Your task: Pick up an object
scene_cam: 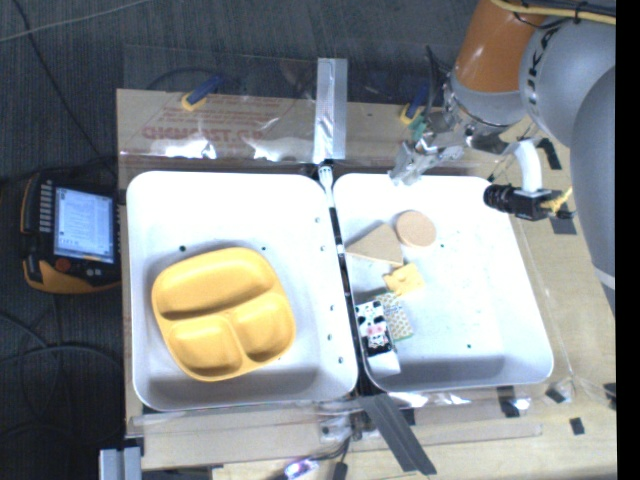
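My gripper (410,166) hangs over the far rim of the right bin (490,298), at its back-left corner, with nothing seen in it. Below it in that bin lie a tan round disc (415,229), a tan wedge (374,243) and a small yellow cheese-like block (404,279). Nearer the front-left corner lie a black-and-white patterned piece (372,324), a greenish patterned piece (398,318) and a white card (386,360). The left bin (160,208) holds a yellow divided tray (222,311).
The grey arm with its orange band (500,28) fills the top right. A black cylinder (512,198) juts over the right bin's far right rim. A handheld pendant (75,233) lies left of the bins. Clamps (200,91) and a taped strip (330,108) stand behind.
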You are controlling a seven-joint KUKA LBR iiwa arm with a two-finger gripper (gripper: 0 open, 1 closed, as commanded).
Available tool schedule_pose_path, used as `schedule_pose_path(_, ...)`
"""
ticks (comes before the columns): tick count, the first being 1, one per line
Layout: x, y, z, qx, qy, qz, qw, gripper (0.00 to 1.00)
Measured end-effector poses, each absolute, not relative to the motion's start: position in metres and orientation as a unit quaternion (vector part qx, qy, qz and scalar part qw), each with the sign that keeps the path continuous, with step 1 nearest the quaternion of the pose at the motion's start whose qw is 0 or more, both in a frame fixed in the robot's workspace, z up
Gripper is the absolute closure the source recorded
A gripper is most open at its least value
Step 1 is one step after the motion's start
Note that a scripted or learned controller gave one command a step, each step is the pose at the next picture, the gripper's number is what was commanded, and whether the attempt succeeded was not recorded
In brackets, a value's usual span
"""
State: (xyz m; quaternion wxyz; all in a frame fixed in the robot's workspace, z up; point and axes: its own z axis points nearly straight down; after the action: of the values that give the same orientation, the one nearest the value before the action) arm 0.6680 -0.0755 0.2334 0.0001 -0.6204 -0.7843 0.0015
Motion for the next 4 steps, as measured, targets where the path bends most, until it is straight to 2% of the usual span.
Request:
schedule_pose_path(1, 0.669, -0.133, 0.375, -0.415, -0.91, 0.0012, -0.002, 1.0)
schedule_pose_path(2, 0.646, -0.176, 0.329, -0.438, -0.899, 0.0008, -0.001, 1.0)
schedule_pose_path(3, 0.665, -0.165, 0.278, -0.495, -0.869, -0.0001, 0.0, 1.0)
schedule_pose_path(4, 0.656, -0.091, 0.245, -0.595, -0.803, 0.0002, 0.001, 1.0)
